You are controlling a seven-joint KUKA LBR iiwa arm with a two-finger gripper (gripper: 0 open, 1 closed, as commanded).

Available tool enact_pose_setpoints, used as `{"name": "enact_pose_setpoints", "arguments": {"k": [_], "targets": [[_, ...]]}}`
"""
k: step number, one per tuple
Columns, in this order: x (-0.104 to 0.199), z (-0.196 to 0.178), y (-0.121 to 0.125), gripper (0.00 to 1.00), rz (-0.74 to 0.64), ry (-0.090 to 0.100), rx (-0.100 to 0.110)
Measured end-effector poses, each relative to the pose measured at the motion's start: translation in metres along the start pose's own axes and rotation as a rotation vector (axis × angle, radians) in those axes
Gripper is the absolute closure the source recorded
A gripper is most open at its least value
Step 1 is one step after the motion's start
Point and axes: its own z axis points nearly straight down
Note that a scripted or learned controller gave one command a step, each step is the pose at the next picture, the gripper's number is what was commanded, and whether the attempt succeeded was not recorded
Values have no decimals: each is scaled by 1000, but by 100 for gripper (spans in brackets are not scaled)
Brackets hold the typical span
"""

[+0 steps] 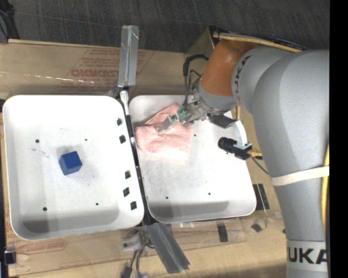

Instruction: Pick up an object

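A: What takes up the most room here?

B: The grey arm (290,126). It comes in from the right and bends over the far part of the right bin, with its orange band (220,68) just above the wrist.

A: And beneath it?

B: The bench (64,62), covered with brown cardboard, carries two shallow white bins side by side. The left bin (23,213) and the right bin (238,201) meet along a dark divider with small black clips.

A: What lies in them?

B: In the right bin there is a pink cloth (162,135), crumpled, lying in the far left part of that bin, close to the divider. In the left bin a small blue cube (71,162) sits near the middle, well apart from everything else.

A: Where is the claw against the cloth?

B: The claw (182,118) is down at the cloth's far right edge, touching or just above the crumpled fabric there. Most of the cloth spreads to the left and toward the near side of the claw.

A: Is it gripping the cloth?

B: I cannot tell. The tips are small and tangled with cables, so whether they are apart or together is not visible, nor whether fabric sits between them.

A: Anything smaller?

B: A black fitting (235,148) sticks out over the right side of the right bin.
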Motion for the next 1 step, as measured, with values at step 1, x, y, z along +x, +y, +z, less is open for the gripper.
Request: {"name": "enact_pose_setpoints", "arguments": {"k": [1], "targets": [[-12,-1,5,0,-41,-1,-2]]}}
